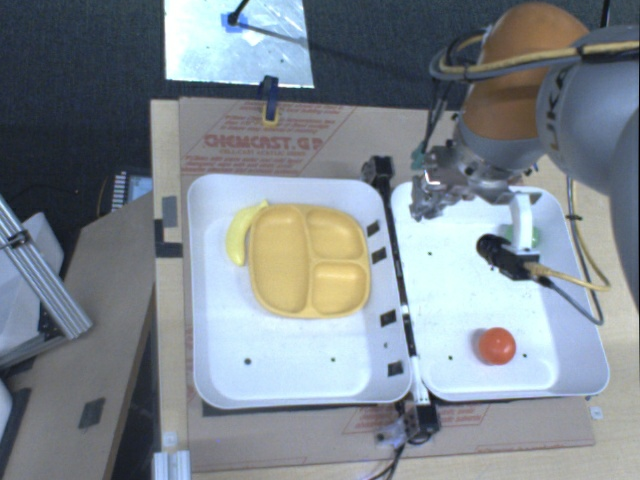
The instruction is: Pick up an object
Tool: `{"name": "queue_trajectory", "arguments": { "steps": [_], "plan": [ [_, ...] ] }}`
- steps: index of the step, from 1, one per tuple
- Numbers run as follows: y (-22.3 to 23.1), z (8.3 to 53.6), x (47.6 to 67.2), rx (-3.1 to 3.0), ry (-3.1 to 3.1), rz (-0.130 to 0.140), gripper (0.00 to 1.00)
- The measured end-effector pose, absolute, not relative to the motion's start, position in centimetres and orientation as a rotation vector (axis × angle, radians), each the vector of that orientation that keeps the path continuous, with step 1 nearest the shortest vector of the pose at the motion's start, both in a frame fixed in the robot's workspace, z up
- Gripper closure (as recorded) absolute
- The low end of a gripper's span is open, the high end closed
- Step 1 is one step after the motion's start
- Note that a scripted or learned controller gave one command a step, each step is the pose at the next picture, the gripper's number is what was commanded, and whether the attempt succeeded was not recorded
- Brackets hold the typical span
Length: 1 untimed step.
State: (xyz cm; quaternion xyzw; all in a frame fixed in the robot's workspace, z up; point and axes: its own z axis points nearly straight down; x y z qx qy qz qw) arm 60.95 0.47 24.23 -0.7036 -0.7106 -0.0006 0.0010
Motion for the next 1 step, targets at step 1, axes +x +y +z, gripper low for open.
{"name": "queue_trajectory", "arguments": {
  "steps": [1],
  "plan": [
    [5.57,23.69,61.12,-2.210,-2.232,-0.004,1.00]
  ]
}}
